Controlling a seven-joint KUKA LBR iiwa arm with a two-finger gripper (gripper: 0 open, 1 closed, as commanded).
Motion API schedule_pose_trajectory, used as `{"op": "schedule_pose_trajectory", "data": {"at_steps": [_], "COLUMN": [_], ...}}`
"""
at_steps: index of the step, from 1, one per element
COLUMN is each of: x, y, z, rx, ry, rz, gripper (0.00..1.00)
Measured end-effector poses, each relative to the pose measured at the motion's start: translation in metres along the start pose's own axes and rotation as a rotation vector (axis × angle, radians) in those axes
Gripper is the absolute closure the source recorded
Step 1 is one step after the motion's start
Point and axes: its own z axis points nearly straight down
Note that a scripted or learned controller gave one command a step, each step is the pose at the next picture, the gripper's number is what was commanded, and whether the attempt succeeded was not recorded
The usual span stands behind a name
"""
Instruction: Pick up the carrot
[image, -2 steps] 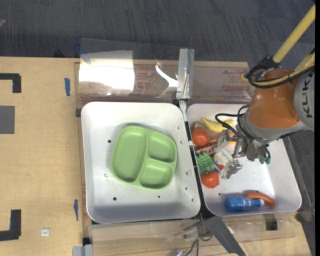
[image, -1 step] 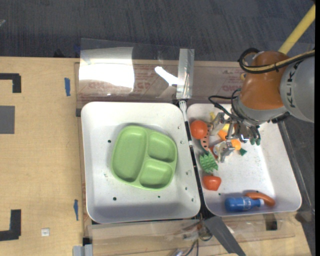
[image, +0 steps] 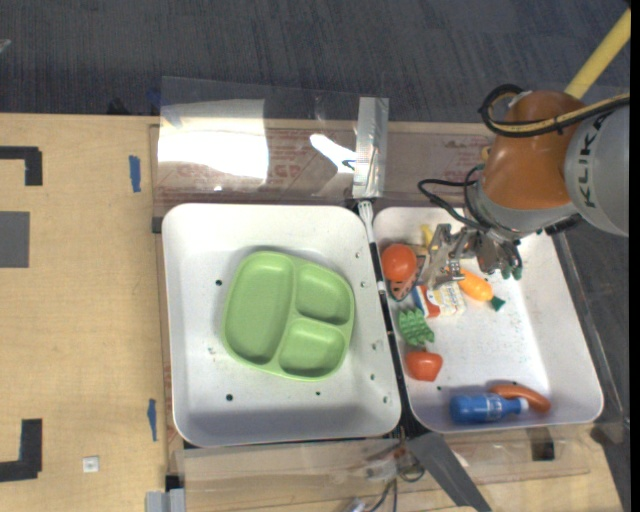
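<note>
we see the gripper (image: 462, 262) above the right bin (image: 560, 370), fingers' state unclear; carrot (image: 477, 288) at its 4 o'clock. green tray (image: 288, 315) in left bin (image: 190, 300), wood bench (image: 75, 300) around.

The wooden bench (image: 70, 330) carries 2 shallow white bins side by side: the left bin (image: 190, 330) toward 9 o'clock, the right bin (image: 560, 340) toward 3 o'clock, their inner rims touching. Black tape marks (image: 22, 165) lie at the bench's 9 o'clock edge.
</note>
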Motion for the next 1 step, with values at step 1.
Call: {"op": "schedule_pose_trajectory", "data": {"at_steps": [1], "x": [-0.0026], "y": [0.0196], "z": [-0.0764], "rx": [-0.004], "ry": [0.022], "rz": [0.099], "gripper": [1.00]}}
